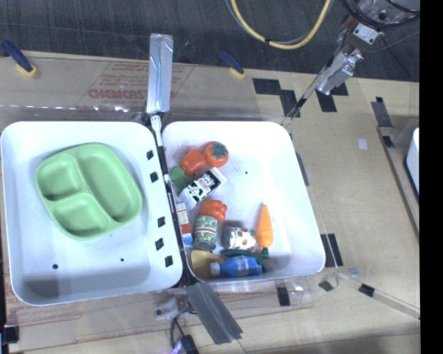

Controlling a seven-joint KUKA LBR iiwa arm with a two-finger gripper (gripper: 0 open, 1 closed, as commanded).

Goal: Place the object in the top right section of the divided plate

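A light green divided plate (88,190) lies in the left white bin (29,271), with two smaller sections and one large one, all bare. The right bin (299,198) holds a cluster of toy foods along its left side: a red tomato-like piece (208,155), a black-and-white carton (201,186), an orange-red piece (213,209), a small can (205,233), a carrot (265,226) and a blue bottle (240,265) lying on its side. My gripper (332,76) hangs above the bench beyond the right bin's far right corner, away from every object, with nothing seen in it.
A taped divider ridge (161,161) separates the two bins. A yellow cable (280,39) loops behind the arm at the top. Black tape marks (277,91) dot the wooden bench around the right bin.
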